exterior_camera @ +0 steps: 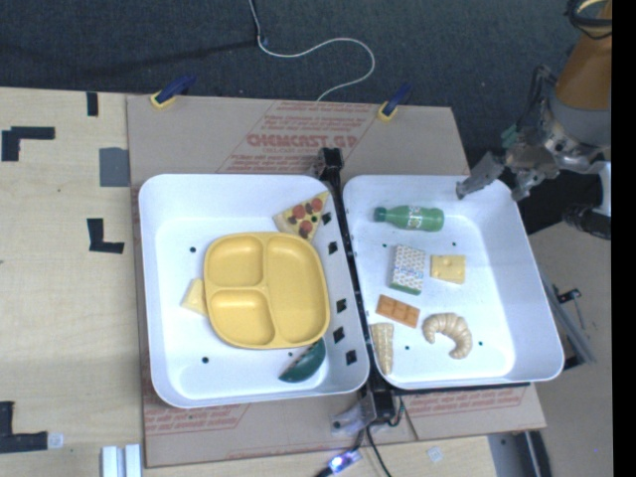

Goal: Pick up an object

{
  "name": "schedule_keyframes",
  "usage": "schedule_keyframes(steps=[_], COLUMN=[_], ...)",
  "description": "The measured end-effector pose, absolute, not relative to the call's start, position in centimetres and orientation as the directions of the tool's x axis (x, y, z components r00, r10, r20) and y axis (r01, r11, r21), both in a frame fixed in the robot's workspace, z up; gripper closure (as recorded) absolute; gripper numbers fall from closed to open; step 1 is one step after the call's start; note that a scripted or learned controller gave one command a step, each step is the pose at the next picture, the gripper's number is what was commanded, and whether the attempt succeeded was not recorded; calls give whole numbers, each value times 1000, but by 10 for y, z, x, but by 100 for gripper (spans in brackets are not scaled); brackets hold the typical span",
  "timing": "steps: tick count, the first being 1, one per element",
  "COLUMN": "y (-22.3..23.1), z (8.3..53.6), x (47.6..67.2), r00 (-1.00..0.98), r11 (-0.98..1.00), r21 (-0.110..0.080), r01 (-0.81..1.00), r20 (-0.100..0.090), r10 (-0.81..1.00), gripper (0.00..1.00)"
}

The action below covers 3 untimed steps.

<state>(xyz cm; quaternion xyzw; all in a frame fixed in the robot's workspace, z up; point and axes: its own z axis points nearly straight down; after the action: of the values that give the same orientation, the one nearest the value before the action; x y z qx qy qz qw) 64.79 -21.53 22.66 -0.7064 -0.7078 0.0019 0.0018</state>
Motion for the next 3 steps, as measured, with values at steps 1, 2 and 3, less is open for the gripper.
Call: schedule_keyframes(steps=[1,2,3], y=[-210,-209,-208], z=[181,124,82], x=[652,641,641], r00=[-3,-2,-4], r11=[3,2,4], r21=[-6,-6,-2], r01=[1000,1000,1000], r20=[0,0,-2], r10=[1000,1000,1000], gripper=[0,0,0])
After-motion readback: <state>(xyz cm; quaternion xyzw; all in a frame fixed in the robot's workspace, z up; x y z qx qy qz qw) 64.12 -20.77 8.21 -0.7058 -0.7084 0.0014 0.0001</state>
